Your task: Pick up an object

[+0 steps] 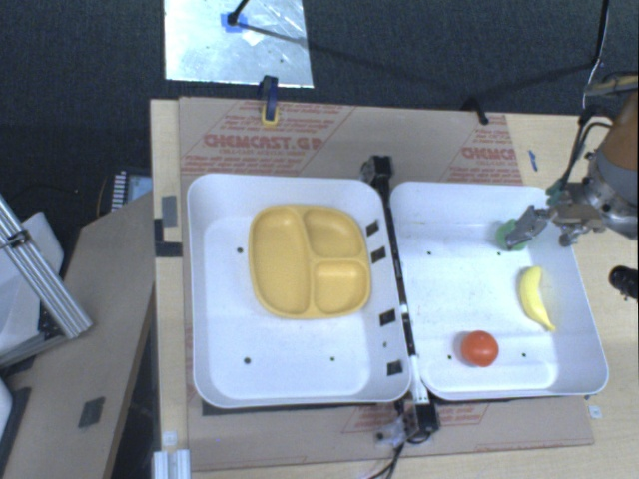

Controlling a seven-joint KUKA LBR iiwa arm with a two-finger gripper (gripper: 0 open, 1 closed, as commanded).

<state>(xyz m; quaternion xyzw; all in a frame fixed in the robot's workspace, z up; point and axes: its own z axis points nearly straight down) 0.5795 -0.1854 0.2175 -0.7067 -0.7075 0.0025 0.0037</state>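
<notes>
Using the right-hand shallow white plastic bin (574, 372) as the landmark: nearest the camera, a small round red-orange tomato-like fruit (479, 348) is sitting on the bin floor close to its front wall, a little left of the bin's middle. Just behind and to the right of it, a short yellow banana (536, 298) is lying on the floor near the bin's right wall, its length running roughly front to back, well apart from the red fruit. Farther back, the arm's two-finger gripper (523, 230) is hanging over the rear right part of this bin, its greenish tip pointing left and down; whether the fingers are released or clenched cannot be told from this angle, and nothing is visibly sitting between them. The grey wrist of the arm (609, 193) is reaching in over the bin's right rear corner. To the left of the landmark bin, touching it along a shared edge, the second shallow white bin (215, 367) is holding a yellow three-compartment plastic tray (308, 260) near its middle. Beyond both bins, a brown printed cardboard sheet (300, 133) is lying under them.
</notes>
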